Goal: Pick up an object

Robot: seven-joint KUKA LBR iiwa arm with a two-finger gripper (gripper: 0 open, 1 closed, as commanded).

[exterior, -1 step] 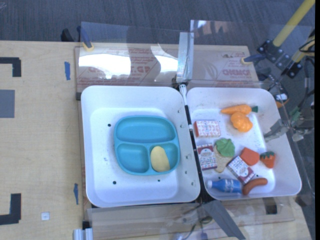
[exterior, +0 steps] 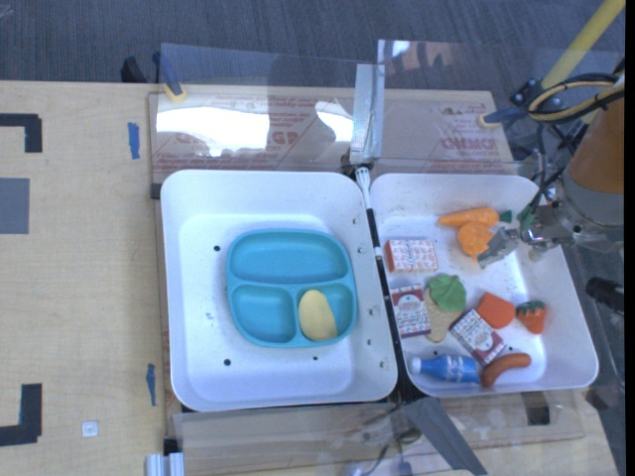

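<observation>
**Operator:** Camera view has my gripper point(exterior: 501, 243) low in the right bin point(exterior: 580, 350), fingers spread narrowly with nothing between them, tips touching the orange carrot point(exterior: 470, 226) on its left.

**Spotter:** Advice?

**Operator:** I'd centre over the carrot, then close. The green toy point(exterior: 447, 291) and cartons point(exterior: 411, 256) sit nearer me; crowded floor, little slack. Further left, the blue tray point(exterior: 288, 266) holds a yellow lemon point(exterior: 317, 315).

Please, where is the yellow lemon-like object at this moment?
In the camera view, the yellow lemon-like object lies in the left bin, inside the lower right compartment of the blue divided tray.
</observation>
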